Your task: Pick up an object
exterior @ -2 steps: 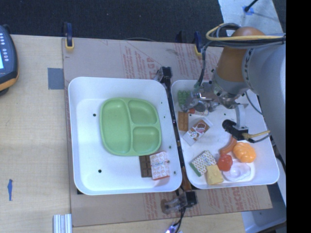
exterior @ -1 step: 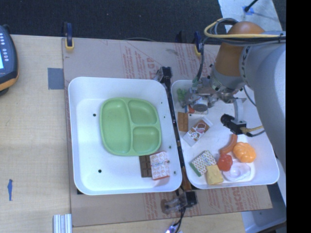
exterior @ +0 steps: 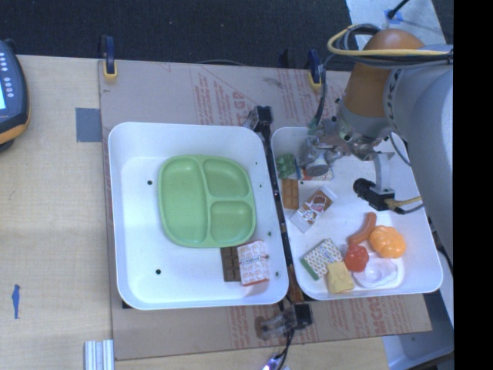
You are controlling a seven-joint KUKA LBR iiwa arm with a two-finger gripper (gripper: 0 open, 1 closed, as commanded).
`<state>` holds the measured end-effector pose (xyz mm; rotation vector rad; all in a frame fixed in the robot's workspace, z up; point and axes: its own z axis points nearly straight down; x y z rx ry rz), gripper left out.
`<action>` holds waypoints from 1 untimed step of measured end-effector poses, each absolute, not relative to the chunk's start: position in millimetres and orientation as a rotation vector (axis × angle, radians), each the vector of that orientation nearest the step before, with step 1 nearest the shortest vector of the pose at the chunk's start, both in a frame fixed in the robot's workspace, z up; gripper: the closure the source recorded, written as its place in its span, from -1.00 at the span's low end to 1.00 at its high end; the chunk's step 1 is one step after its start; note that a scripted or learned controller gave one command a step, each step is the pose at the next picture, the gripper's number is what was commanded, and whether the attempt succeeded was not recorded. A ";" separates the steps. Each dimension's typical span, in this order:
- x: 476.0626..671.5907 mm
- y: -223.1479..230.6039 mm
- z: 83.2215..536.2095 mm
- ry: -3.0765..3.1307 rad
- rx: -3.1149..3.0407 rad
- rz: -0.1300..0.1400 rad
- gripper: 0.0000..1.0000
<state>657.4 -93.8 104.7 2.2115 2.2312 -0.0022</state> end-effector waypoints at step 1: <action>605.2 -39.1 198.0 2.231 2.212 0.005 1.00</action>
